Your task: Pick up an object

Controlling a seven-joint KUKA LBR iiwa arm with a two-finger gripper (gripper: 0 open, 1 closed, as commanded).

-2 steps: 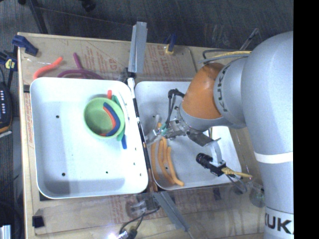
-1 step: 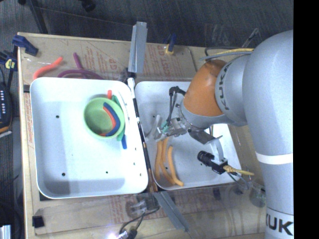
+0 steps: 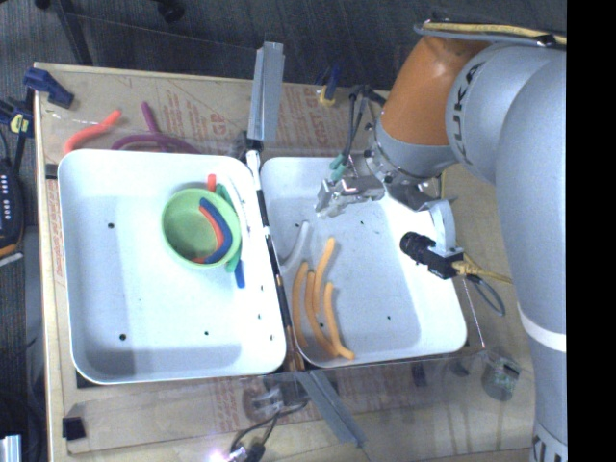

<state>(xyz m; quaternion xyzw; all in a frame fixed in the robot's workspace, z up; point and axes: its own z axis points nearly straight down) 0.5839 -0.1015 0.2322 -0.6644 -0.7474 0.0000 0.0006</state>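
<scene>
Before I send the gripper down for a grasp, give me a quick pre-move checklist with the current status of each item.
1. Gripper over the right bin: ok.
2. Gripper above a target: not ok, the orange strips lie nearer the bin's front left.
3. Fingers open: cannot tell.
4. Nothing held already: cannot tell.
5. Strips separated for a clean single pick: not ok, they lie bunched.
6. Green bowl stays in the left bin, clear of the path: ok.

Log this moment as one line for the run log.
gripper: over right bin, far end | orange strips: in right bin | green bowl: in left bin
</scene>
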